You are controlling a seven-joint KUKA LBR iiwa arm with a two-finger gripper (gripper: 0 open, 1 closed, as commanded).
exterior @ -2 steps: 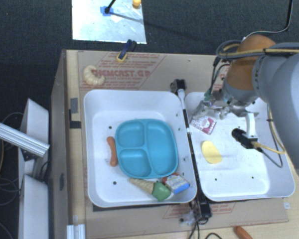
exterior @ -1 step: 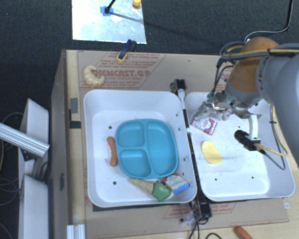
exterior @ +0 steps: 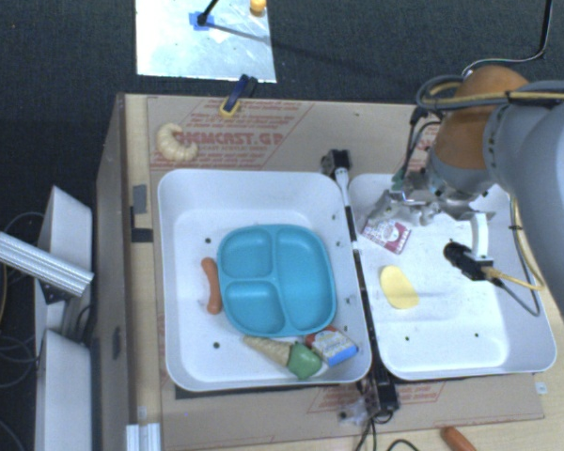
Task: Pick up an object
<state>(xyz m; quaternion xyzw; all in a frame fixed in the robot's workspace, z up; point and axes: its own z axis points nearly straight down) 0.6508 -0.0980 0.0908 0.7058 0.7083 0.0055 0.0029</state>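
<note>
Arm [exterior: 536, 148]: it reaches in from the right side, above the far part of the right bin [exterior: 536, 346].
Gripper [exterior: 406, 209]: it is low over the far left corner of the right bin; I cannot tell if it is open or closed.
Red and white packet [exterior: 387, 234]: it lies in the right bin, just beside the gripper on its near left side; I cannot tell whether they touch.
Yellow oval piece [exterior: 399, 287]: it is in the right bin, nearer to the camera than the packet and apart from it.
Left bin [exterior: 174, 280]: it holds a blue plate [exterior: 275, 280] with three sections in its middle.
Sausage [exterior: 211, 286]: it lies just beside the left edge of the plate.
Near edge of the left bin: a beige cone [exterior: 268, 349], a green block [exterior: 304, 362] and a small blue and white pack [exterior: 336, 348] lie close together.
Surface [exterior: 291, 130]: brown cardboard under both bins, with a pale curled thing [exterior: 174, 141] behind the left bin.
</note>
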